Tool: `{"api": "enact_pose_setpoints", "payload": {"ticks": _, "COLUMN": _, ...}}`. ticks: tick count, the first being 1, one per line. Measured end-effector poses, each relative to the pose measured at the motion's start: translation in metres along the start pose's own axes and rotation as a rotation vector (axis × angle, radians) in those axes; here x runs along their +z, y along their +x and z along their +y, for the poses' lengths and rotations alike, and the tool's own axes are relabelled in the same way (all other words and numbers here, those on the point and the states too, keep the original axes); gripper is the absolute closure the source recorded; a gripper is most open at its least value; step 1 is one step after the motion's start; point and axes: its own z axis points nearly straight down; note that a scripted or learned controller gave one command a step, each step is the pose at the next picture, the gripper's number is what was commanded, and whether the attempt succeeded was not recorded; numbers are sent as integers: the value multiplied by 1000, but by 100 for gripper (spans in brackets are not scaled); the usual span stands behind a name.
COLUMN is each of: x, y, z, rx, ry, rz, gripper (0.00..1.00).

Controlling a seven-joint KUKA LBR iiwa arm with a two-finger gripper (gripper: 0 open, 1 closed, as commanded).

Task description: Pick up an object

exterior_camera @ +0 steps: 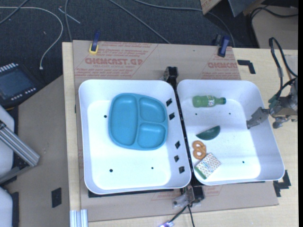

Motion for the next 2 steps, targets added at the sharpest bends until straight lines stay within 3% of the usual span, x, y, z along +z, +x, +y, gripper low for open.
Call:
{"api": "enact_pose_setpoints", "payload": {"ticks": 1, "x": -6, "y": 1, "z": 3, "rx": -4, "ry": -13, "rz": -3, "gripper": 0}}
{"api": "enact_pose_setpoints", "payload": {"ticks": 2, "x": 55, "y": 6, "z": -2, "rx": -4, "ry": -6, "rz": -1, "gripper": 0}}
